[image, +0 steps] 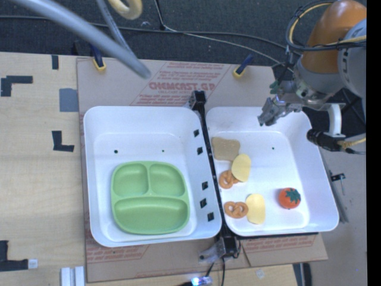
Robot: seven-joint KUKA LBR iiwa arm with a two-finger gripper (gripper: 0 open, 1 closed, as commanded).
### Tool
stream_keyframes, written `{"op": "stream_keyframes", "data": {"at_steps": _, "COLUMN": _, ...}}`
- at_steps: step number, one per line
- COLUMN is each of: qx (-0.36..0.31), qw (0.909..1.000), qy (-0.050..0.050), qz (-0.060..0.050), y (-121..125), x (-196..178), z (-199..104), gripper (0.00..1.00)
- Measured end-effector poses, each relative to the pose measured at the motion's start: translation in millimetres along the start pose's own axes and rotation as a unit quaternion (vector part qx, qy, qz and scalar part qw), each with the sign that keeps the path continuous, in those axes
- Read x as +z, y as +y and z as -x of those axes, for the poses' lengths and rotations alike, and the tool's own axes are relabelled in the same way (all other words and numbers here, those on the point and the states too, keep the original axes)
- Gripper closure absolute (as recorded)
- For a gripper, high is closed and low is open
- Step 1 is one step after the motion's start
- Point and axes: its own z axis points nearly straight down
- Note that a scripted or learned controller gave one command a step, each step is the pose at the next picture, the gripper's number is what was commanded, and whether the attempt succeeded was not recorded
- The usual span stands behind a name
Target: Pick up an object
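Note:
The right bin (pixel 309 159) holds a tan bread slice (pixel 225 148), two pale yellow pieces (pixel 241 168) (pixel 255 208), two brown pretzels (pixel 225 180) (pixel 236 209) and a red tomato (pixel 289 198). My gripper (pixel 271 114) hangs over the bin's far edge, above and to the right of the bread slice, well apart from all the items. Nothing shows between its fingers.
The left bin (pixel 95 159) holds a green divided plate (pixel 149 196). A black divider clip (pixel 197 100) sits between the two bins at the back. Cables and a grey hose (pixel 77 28) run over the far side of the bench.

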Motion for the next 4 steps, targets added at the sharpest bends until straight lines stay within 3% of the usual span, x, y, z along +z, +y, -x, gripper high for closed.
{"op": "stream_keyframes", "data": {"at_steps": 2, "qx": -0.001, "qw": 1.0000, "qy": 0.001, "qz": 0.000, "y": -15.0, "x": -1.4, "z": -90.8, "gripper": 1.00}}
{"op": "stream_keyframes", "data": {"at_steps": 4, "qx": -0.002, "qw": 1.0000, "qy": 0.001, "qz": 0.000, "y": -53.3, "x": -2.6, "z": -202.6, "gripper": 1.00}}
